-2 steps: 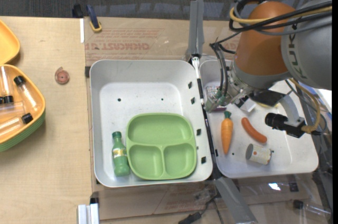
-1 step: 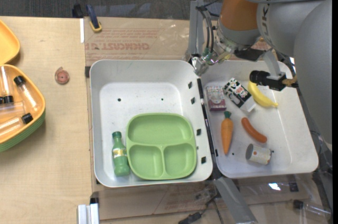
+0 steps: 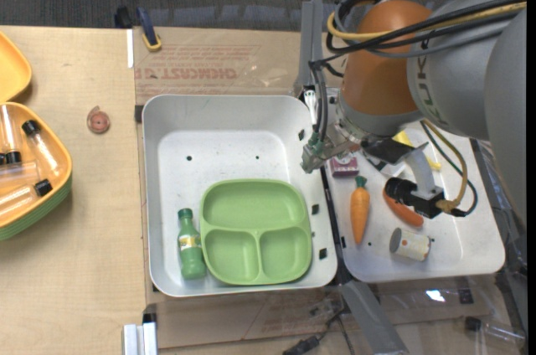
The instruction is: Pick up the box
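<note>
The box [image 3: 343, 167] is small, with a purple-pink face and a pale label. It lies flat just below and to the right of the gripper [image 3: 318, 151], close beside its tips, partly hidden under the arm's wrist.

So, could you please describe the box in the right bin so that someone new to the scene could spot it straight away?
Start at the right white bin, under the grey arm. Along its left side lies an orange carrot with a green top; just above that top, below the gripper, sits the box. It is small, squarish and purplish with a pale face, unlike the long carrot and the white cylinder further right.
</note>
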Tool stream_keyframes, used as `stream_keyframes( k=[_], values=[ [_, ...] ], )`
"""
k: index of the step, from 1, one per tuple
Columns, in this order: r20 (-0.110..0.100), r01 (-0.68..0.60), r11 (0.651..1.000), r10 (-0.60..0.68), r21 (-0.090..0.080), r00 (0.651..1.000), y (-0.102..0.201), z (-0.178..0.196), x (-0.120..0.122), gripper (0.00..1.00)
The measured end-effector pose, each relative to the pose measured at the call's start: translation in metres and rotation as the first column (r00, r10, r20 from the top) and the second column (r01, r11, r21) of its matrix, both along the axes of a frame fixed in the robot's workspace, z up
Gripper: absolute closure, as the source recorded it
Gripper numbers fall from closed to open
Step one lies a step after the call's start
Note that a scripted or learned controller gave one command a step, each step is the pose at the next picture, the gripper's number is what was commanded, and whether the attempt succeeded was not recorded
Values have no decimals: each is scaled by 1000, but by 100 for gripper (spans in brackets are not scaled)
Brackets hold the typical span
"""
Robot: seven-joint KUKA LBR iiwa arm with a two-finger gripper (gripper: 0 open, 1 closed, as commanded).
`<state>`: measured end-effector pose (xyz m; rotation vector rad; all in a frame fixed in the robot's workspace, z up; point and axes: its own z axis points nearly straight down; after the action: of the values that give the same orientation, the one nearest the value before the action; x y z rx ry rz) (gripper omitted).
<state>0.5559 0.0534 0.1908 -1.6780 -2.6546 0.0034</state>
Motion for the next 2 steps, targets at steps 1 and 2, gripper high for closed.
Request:
stream_keyframes(
  k=[1,2],
  values=[
    [0,289,957,-289,-1,957,-68,0,-79,100],
    [0,20,1000,-20,-1,1000,48,-30,1,100]
  ],
)
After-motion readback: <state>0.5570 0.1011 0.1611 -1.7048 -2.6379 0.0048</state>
